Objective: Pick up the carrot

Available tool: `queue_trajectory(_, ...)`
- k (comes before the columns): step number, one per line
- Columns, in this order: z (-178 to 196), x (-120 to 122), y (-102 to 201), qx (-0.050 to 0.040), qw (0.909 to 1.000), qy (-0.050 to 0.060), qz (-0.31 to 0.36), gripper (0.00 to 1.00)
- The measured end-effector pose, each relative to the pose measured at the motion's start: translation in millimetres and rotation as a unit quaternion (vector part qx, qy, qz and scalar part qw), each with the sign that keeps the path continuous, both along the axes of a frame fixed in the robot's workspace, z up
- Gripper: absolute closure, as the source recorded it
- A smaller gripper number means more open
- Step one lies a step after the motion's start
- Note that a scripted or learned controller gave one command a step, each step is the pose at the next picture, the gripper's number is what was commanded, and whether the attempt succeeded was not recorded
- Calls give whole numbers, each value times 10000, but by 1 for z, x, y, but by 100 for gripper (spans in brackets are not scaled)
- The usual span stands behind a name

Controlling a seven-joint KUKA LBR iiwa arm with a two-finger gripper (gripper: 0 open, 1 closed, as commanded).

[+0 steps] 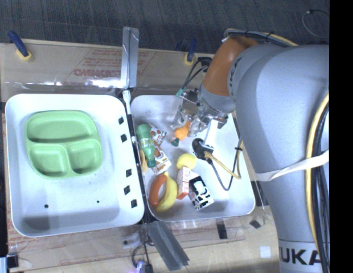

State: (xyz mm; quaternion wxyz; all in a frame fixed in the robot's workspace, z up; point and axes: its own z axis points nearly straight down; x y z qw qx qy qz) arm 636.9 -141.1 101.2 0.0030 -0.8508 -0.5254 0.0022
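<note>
- Right now the arm (262,95) reaches down into the right bin (236,201).
- Its gripper (191,121) hangs low near the back of that bin.
- The carrot (180,133) is small and orange. It sits just under the gripper, touching it or very close.
- I cannot tell how the gripper stands or if it has the carrot.
- A green bottle (145,142) lies left of the carrot.
- A lemon (186,161) sits a bit nearer the front.
- A banana (169,195) lies by an orange ring (155,189) at the front.
- A black and white box (201,195) lies beside them.
- The left bin (23,215) has a green tray (62,142) in it.
</note>
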Motion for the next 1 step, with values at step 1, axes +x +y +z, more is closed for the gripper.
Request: queue_trajectory(1, 136, -1, 79, -11, 9965, -21, -832, 100)
